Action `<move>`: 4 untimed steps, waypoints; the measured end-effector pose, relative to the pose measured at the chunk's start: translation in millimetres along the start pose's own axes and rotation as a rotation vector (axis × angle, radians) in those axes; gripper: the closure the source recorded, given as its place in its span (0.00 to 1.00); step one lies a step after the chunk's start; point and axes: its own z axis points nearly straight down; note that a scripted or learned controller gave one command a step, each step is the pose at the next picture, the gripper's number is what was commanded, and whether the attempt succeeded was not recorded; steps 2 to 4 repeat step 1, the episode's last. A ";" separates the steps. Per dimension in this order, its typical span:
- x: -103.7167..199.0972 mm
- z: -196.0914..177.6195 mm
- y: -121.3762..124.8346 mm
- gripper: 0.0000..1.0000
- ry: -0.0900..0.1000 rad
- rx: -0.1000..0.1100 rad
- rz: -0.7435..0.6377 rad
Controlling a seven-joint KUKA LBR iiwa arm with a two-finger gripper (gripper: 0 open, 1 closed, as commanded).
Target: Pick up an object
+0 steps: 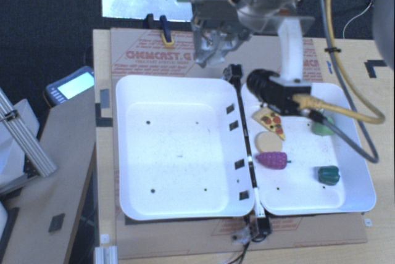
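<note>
Objects for picking lie in the right-hand white bin [364, 195], lower right of the frame: a wedge-shaped toy pizza slice with red spots [270, 121], a pale tan rounded piece [269, 142] just below it, a magenta knobbly fruit-shaped toy [272, 160] touching that piece's lower edge, a dark green pepper-like toy [328, 174] nearer the right wall, and a light green lump [321, 129] partly under a yellow cable [345, 110]. The left-hand white bin [179, 152] holds none of these.

The grey metal tool [213, 50] hangs at upper centre of the frame, above the far rim between the bins, over the brown cardboard sheet [151, 54] on the worktop. Whether it is wide or narrow cannot be told from this angle; nothing is seen between its tips.

Recommendation: the dark green toy stands well apart from its neighbours and from the cable, so it appears the soundest target. The clustered three risk a double contact. The tool should travel down-frame and right, centre over the chosen piece, then descend squarely, keeping off the black divider [245, 139].
</note>
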 end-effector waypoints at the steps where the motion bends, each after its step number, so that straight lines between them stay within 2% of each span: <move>1: 0.0 0.4 0.0 0.00 -0.001 0.001 -0.002; 4: 0.0 0.4 0.0 0.00 -0.001 0.001 -0.002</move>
